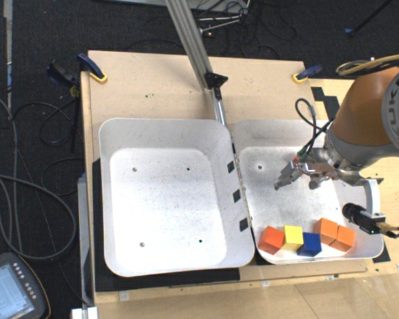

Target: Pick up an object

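Note:
Several small blocks lie along the near edge of the right bin (266, 153): a red-orange block (272, 239), a yellow block (293, 235), a blue block (310, 244), and two orange blocks (328, 229) (344, 238). My gripper (297, 179) hangs over the middle of the right bin, farther back than the blocks and apart from them. Its fingers (282, 179) are spread open, and nothing is between them.
The left bin (120, 138) sits beside the right one, with black clips on the shared rim. A slanted metal pole (189, 35) runs from the back down to the bins' junction. Cables loop near the wrist at the right.

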You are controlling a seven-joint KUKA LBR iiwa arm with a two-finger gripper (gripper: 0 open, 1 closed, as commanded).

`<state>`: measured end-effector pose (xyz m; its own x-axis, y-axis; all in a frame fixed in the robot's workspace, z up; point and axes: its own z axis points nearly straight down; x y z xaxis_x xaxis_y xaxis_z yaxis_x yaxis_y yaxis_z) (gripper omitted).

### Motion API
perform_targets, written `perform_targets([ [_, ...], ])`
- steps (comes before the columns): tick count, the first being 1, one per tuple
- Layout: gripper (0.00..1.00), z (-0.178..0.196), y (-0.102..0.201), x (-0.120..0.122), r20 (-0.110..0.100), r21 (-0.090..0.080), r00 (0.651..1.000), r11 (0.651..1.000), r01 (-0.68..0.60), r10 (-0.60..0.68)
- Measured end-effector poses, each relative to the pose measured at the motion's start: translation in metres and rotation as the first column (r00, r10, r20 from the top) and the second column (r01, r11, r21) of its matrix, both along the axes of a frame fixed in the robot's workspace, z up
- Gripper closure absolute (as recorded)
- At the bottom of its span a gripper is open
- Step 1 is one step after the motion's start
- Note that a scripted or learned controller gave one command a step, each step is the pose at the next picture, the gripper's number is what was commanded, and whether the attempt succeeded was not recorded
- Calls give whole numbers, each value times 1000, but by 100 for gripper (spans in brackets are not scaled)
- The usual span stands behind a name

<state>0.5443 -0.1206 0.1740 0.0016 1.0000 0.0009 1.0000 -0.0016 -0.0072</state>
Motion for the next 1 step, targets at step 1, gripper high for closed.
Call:
perform_targets([
  [1,0,-47,7,-6,1,0,1000,1000,-1,1],
])
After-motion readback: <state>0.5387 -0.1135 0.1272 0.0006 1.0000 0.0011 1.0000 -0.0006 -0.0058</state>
